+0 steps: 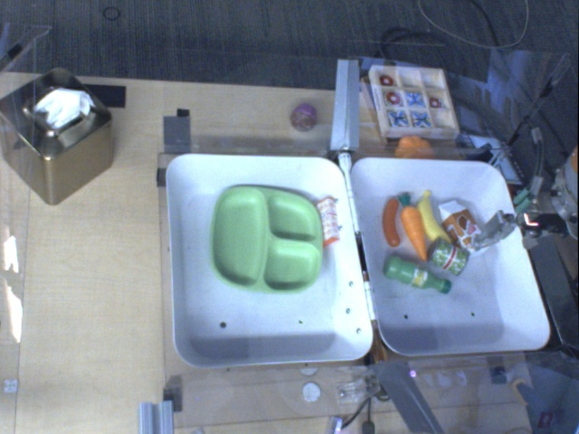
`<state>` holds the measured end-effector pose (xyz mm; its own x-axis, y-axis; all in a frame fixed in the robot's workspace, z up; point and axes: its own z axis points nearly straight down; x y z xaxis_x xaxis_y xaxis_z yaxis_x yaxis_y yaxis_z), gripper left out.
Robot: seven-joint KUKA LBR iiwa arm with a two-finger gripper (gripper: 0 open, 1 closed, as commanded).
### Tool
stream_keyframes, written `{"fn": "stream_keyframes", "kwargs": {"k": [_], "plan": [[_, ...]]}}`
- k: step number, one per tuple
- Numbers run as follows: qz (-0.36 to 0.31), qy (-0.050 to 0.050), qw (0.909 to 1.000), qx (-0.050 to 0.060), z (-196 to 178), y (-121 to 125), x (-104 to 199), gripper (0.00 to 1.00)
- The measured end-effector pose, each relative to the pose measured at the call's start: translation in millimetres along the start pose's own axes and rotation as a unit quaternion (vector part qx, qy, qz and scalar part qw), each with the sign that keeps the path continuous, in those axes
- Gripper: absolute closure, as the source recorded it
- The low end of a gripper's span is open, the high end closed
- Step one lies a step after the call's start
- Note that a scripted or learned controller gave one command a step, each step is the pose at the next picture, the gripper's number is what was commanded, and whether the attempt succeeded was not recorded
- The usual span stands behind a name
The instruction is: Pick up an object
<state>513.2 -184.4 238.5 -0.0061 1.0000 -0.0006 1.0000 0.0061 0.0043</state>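
Note:
The right bin holds a cluster of toy foods near its far side. They are a red sausage, an orange carrot, a yellow banana, a green bottle lying flat, a green can and a brown and white carton. My gripper comes in low from the right edge of this bin. Its tip sits just right of the carton and the can, close to both. I see nothing between its fingers.
In the left bin lie a green divided plate and a small red and white packet. Behind the bins are a tic-tac-toe board, a purple ball and an orange object. A brown box stands far left.

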Motion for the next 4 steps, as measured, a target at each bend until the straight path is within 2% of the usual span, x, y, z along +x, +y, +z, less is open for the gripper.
{"fn": "stream_keyframes", "kwargs": {"k": [1, 2, 3, 4], "plan": [[-0.012, -0.005, 0.9998, -0.017, 113.5, 62.2, 10.9, 0.0], [-0.043, -0.017, 0.9982, -0.036, 124.0, 45.9, 54.2, 0.0], [-0.092, -0.014, 0.9953, -0.029, 126.8, 66.9, 79.6, 0.0], [-0.094, -0.003, 0.9955, -0.013, 127.5, 103.1, 71.0, 0.0]]}}
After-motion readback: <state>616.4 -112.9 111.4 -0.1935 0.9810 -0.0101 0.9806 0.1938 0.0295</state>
